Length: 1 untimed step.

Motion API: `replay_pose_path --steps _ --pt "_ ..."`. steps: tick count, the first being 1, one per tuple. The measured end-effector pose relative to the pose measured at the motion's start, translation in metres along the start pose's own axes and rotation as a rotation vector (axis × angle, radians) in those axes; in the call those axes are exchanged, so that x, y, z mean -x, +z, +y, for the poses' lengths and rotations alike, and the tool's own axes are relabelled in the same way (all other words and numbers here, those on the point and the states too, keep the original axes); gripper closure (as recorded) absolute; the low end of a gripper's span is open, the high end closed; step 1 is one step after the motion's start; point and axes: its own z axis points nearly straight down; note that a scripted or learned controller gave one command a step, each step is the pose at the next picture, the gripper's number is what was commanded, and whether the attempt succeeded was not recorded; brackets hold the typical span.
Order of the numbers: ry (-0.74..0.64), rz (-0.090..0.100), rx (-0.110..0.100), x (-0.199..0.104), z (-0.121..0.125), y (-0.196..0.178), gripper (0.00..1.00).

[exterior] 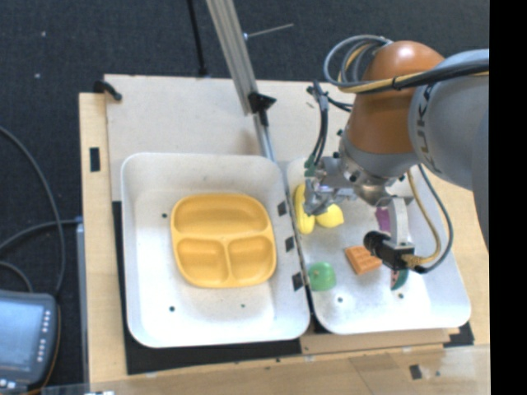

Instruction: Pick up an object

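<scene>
1. Closest, along the near edge of the right bin (430, 299): a green lump (321, 276) hard by the near-left corner, an orange block (361, 259) a little farther in, and a small dark-green piece (400, 281) to the right of that (too small to name).
2. Across the divide, in the middle of the left bin (148, 303): a yellow divided tray (222, 239), lying flat, well apart from the gripper.
3. Farther back, against the left edge of the right bin: a rounded yellow object (329, 217), perhaps two pieces touching; cannot tell which. Judged the likeliest target, given the tool right over it.
4. Right over its far side, touching or very nearly so: the gripper (315, 197), pointing down from the grey-and-orange arm (445, 113). Cannot tell how wide or narrow, the opening being masked by the tool's own body at this slant.
5. Just right of that, toward the bin's middle: a thin purple piece (384, 217), apart from the yellow object.
6. Step in hand, as a judgement: settling onto the yellow object. Not shown as held, not lifted off the bin floor.
7. Next move, judged: a firm close across the object's narrower width, then a straight lift, with little room to spare beside the bin's left wall.
8. Farthest: a metal strut (235, 39) slanting up from the bench's far edge.
</scene>
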Motion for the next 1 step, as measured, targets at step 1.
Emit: replay_pose_path --steps 1 --pt "-0.003 0.002 0.001 -0.0569 -0.0222 -0.0047 1.0"
